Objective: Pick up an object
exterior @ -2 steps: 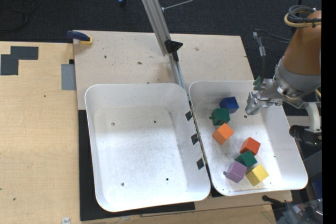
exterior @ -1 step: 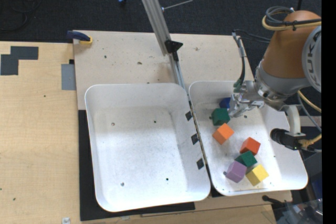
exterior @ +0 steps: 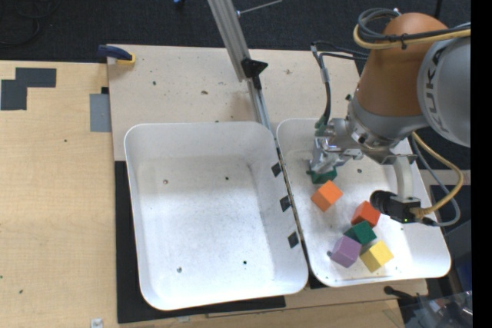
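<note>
Orange cube (exterior: 327,195) in rt bin (exterior: 430,261), hand (exterior: 323,165) just above, grip state can't tell

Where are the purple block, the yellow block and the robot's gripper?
purple block (exterior: 345,250), camera view, its top face.
yellow block (exterior: 376,256), camera view, its top face.
gripper (exterior: 321,167), camera view, between its fingertips.

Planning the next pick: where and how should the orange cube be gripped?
Grip the orange cube across two opposite flat side faces, coming from above. It sits apart from the other blocks, with open bin floor around it; the gripper is just above-left of it.
</note>
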